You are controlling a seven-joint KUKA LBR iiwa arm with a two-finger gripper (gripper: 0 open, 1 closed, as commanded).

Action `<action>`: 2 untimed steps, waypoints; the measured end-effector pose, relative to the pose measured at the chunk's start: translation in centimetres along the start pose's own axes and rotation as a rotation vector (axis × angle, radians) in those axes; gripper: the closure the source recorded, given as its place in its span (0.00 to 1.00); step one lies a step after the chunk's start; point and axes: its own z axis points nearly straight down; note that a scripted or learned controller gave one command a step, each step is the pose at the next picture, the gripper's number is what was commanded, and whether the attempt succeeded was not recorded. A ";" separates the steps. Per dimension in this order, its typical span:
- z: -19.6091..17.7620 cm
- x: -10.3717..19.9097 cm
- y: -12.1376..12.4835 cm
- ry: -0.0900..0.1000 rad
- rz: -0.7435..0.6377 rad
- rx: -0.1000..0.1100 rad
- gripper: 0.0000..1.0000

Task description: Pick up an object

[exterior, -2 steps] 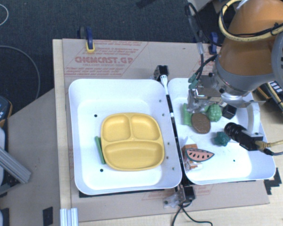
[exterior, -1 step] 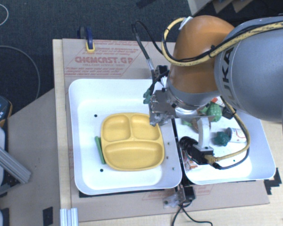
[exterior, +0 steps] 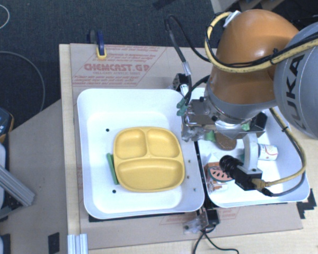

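My arm (exterior: 254, 52): grey with an orange band, reaching in from the right, low over the right bin (exterior: 286, 192).
My fingers: hidden under my own wrist; I cannot tell whether they are parted or hold anything.
Left bin (exterior: 90, 142): a yellow divided plate (exterior: 147, 159) lies flat, with a green strip (exterior: 112, 168) touching its left edge.
Right bin: a small white cup-like object (exterior: 268, 152) near my wrist; a reddish patterned item (exterior: 217, 176) at the near-left corner; a brown object (exterior: 225, 141) just under my wrist.
Counter (exterior: 122, 67): brown board beneath both bins.
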 end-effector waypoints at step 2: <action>-2.0 -8.9 1.1 -0.003 0.006 0.018 1.00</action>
